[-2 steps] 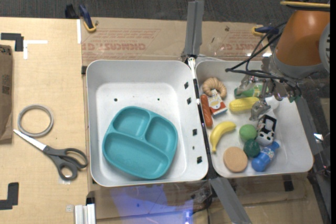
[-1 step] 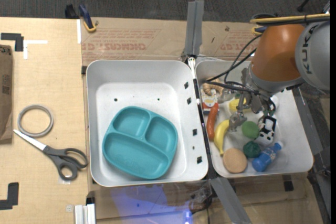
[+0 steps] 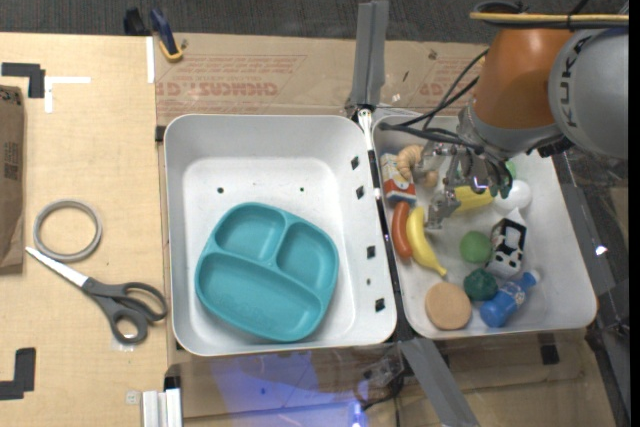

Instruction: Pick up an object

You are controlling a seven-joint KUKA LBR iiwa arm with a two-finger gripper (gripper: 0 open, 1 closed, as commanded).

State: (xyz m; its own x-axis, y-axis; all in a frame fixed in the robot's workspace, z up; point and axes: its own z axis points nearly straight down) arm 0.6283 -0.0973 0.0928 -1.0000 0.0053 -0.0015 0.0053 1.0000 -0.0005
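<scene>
Gripper low over the toy pile in the right bin, the pick not yet made.

The grey metal two-finger gripper (image 3: 455, 187) hangs in the far half of the shallow white right bin (image 3: 560, 310); whether it is open, closed or gripping cannot be told, as the wrist hides it. A small yellow plastic piece (image 3: 474, 199) lies at its tip, touching or merely beside, unclear. Just left and nearer lie a yellow toy banana (image 3: 424, 243) and a red toy pepper (image 3: 401, 229); near right, a green ball (image 3: 475, 246); nearer still, a tan round disc (image 3: 448, 306). In the left bin (image 3: 185, 140) rests a teal divided plastic plate (image 3: 266, 271). Judged: approach-and-grasp stage; next calls for closing squarely on one toy, then lifting straight up.
</scene>
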